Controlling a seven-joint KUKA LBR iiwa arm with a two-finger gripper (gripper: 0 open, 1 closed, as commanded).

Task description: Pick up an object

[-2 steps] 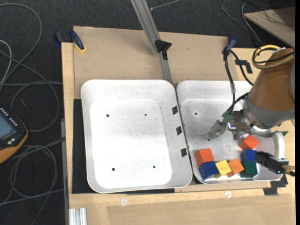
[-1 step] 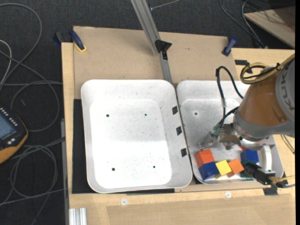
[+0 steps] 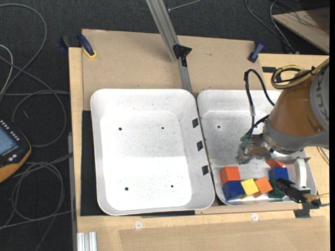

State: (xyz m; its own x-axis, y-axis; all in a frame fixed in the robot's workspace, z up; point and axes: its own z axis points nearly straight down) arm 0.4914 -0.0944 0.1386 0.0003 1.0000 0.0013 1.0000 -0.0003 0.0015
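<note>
Bench (image 3: 131,61) (tan board), white bins (image 3: 141,150), dark carpet (image 3: 42,14)

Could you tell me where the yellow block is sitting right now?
The yellow block lies in the right bin, near its front edge, between a blue block and an orange block, just below the gripper.

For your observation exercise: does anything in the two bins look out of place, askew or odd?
Nothing looks spilled or damaged. The blocks, among them an orange block, a yellow block and a blue block, all crowd the near edge of the right bin, some at skewed angles. The gripper hovers just above them.
</note>
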